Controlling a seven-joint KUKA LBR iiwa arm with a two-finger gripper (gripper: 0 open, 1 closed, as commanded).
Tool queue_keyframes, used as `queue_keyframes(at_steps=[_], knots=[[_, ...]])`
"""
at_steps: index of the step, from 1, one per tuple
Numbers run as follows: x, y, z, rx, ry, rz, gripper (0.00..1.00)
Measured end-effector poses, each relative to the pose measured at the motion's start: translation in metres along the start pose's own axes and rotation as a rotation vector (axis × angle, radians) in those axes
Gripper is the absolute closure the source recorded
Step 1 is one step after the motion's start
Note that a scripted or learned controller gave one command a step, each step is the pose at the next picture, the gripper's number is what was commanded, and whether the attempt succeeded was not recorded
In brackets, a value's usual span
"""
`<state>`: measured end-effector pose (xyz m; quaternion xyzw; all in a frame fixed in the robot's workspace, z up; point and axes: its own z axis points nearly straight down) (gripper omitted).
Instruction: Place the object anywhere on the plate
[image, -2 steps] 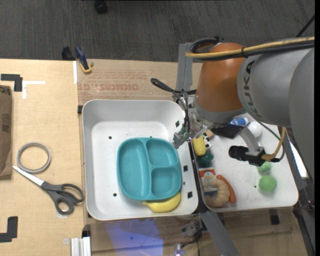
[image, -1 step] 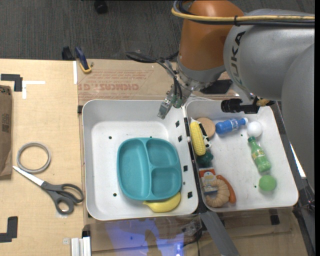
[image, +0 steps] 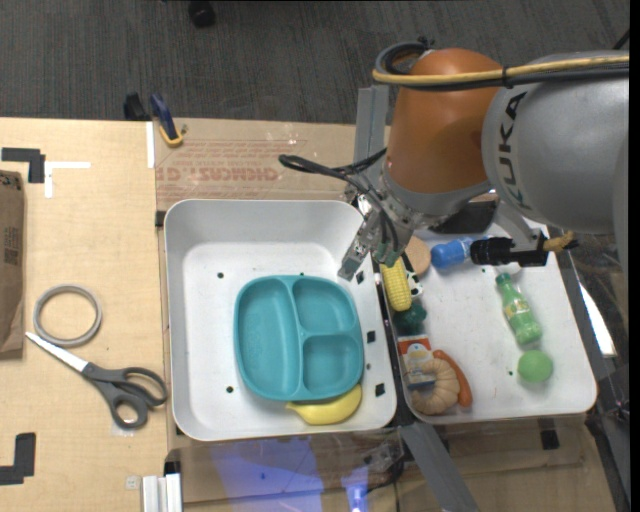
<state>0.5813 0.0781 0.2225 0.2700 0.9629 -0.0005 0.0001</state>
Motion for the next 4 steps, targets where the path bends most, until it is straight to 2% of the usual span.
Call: queue_keyframes(at_steps=[1,2,3,4], knots=[[0.066,0.013,0.023,0.001,0.001,0.064,1.0],[0.017,-0.061,-0.035,-0.001,-0.002,0.196,1.0],[0.017,-0.061,-0.035,-0.001,-0.002,0.195,0.0],[0.015,-0.061,-0.044,-0.001,-0.004,0.197,1.0]])
